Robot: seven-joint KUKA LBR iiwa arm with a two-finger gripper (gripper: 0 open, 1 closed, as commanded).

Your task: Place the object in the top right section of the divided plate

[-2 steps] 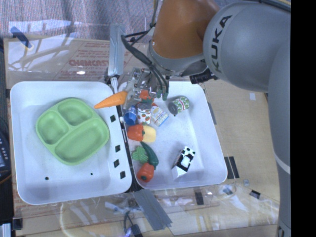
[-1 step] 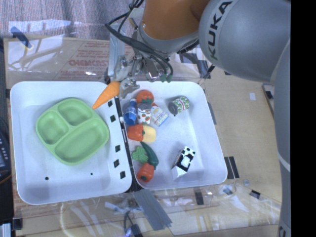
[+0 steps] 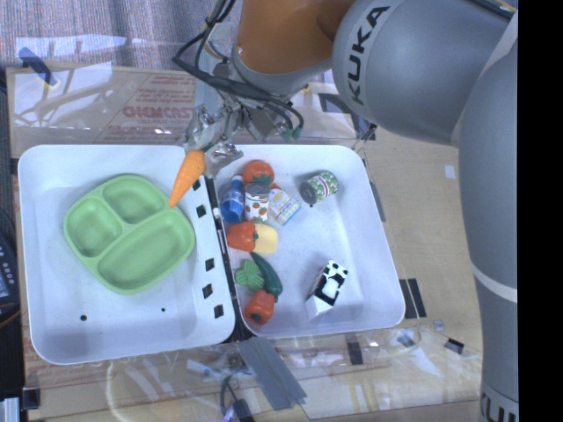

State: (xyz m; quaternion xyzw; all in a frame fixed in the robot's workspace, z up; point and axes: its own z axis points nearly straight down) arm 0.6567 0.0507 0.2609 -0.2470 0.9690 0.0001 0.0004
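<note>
An orange toy carrot (image 3: 186,177) hangs at a slant over the upper right corner of the left bin. Its thick end is up between the fingers of my gripper (image 3: 208,144), which is shut on it. Its thin tip points down-left and reaches the right rim of the green divided plate (image 3: 141,251). The plate lies in the left bin (image 3: 53,323) with two small sections toward the top and left and one large section at the lower right. Nothing lies in its sections. The grey arm with its orange band comes in from the upper right.
The right bin (image 3: 369,262) holds several toys: a blue bottle (image 3: 232,199), a red tomato (image 3: 259,171), a small can (image 3: 320,185), a black-and-white carton (image 3: 327,285), an orange and yellow piece (image 3: 251,236) and green and red vegetables (image 3: 260,290). The bins' shared wall (image 3: 216,262) runs just right of the plate.
</note>
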